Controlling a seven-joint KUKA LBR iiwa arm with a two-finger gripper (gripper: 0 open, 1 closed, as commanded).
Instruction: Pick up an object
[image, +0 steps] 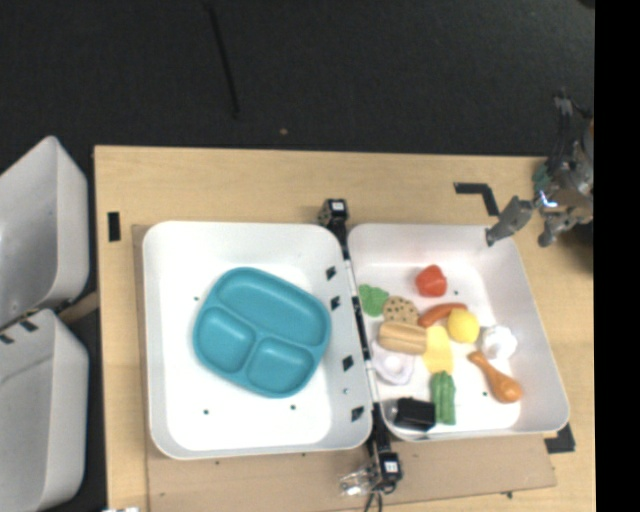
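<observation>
Glossy plastic toy food (440, 345) crowds the right bin (530, 300); a smooth teal divided plate (262, 332) fills the left bin (165, 300). Gripper (527, 222) hovers open at the counter (250, 180) edge, empty.

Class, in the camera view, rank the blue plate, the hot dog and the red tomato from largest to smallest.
1. blue plate
2. hot dog
3. red tomato
The gaps are clear.

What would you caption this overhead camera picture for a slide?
Gripper poised at the right bin's far corner, toy foods piled inside; blue divided plate in the left bin.
</observation>
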